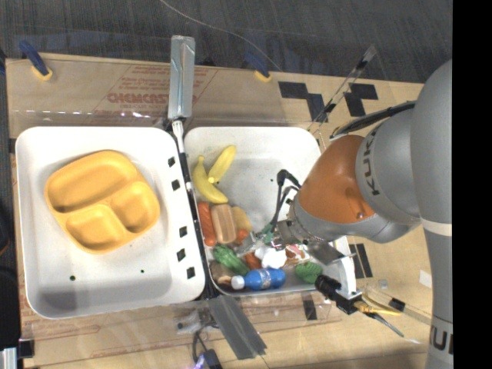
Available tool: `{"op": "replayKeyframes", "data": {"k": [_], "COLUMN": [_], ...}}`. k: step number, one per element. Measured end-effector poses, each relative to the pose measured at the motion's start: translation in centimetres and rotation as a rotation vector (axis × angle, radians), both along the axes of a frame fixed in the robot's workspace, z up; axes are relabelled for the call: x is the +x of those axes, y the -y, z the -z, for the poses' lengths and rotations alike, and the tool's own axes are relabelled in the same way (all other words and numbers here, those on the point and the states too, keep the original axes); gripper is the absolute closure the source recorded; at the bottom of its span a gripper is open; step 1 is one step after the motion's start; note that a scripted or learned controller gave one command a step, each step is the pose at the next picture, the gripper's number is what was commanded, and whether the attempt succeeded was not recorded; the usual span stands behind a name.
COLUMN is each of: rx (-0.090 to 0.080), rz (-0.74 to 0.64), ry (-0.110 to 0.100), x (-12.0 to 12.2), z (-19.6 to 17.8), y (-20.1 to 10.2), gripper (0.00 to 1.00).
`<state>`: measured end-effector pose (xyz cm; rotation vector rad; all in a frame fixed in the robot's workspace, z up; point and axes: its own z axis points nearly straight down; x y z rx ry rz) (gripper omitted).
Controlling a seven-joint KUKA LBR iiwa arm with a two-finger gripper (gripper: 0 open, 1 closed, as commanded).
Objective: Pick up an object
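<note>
The right bin holds a heap of toy food along its left and near sides. Two yellow bananas lie at the top of the heap. Below them are a hot dog in a bun, green vegetables, a blue and white bottle and a green piece. My arm's orange band hangs over the bin's right half. The gripper is down among the items near the bin's near edge, hidden by the wrist.
The left bin holds a yellow divided tray. A metal bar stands upright between the bins at the back. Black clips line the divider. Cables run off the bench's near right corner.
</note>
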<state>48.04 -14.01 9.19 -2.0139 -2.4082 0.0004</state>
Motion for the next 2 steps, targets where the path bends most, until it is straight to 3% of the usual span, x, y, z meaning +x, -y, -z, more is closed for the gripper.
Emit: {"op": "replayKeyframes", "data": {"k": [1,2], "rx": [-0.001,0.0], "rz": [-0.005,0.128], "ry": [0.003,0.008], "x": [0.2,3.9], "z": [-1.0,-17.4], "y": [0.1,-6.0], "gripper": [1.0,1.0]}}
